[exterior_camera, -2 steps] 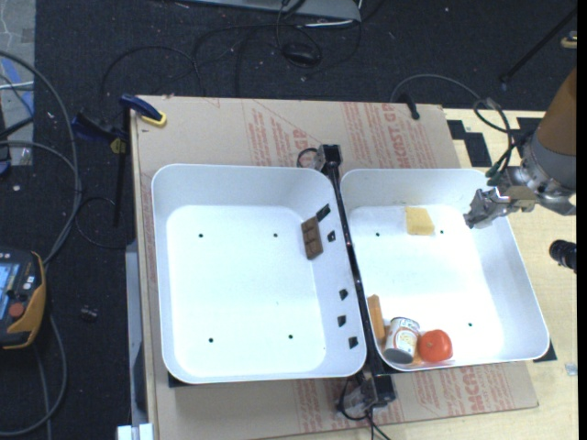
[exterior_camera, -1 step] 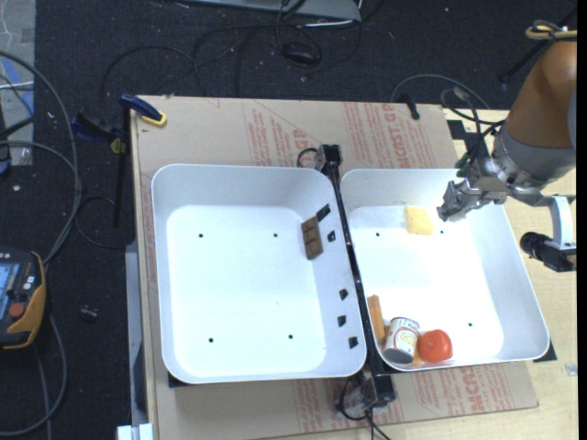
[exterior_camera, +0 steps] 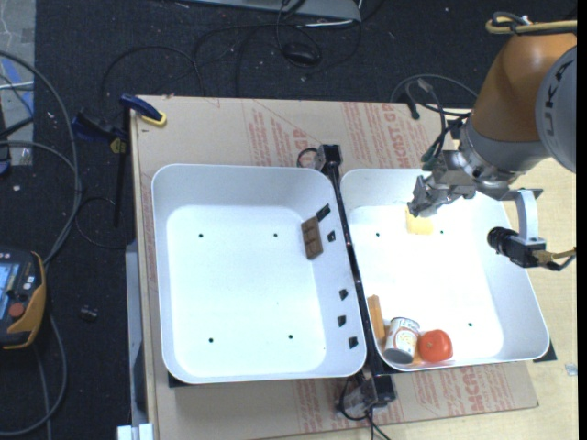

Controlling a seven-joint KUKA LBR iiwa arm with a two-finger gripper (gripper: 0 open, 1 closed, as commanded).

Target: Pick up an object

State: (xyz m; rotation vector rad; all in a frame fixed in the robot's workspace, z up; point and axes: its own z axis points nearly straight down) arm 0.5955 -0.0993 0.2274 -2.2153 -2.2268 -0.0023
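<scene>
Brown block (exterior_camera: pixel 314 237) lying in left bin (exterior_camera: pixel 183 273), against wall nearest right bin (exterior_camera: pixel 514 287). Can (exterior_camera: pixel 401 337), red ball (exterior_camera: pixel 435 345) sitting in right bin's near corner. Yellow piece (exterior_camera: pixel 420 223) lying toward far side, gripper (exterior_camera: pixel 426 203) touching it from above; grip state unclear.

Dark speckled floor (exterior_camera: pixel 83 26), tangled cables (exterior_camera: pixel 229 39), cardboard-topped bench (exterior_camera: pixel 275 126)

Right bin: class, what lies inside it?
The right bin holds a yellow block under the tool, plus a can, a tomato and a carrot. The tool covers the block's top edge.
</scene>
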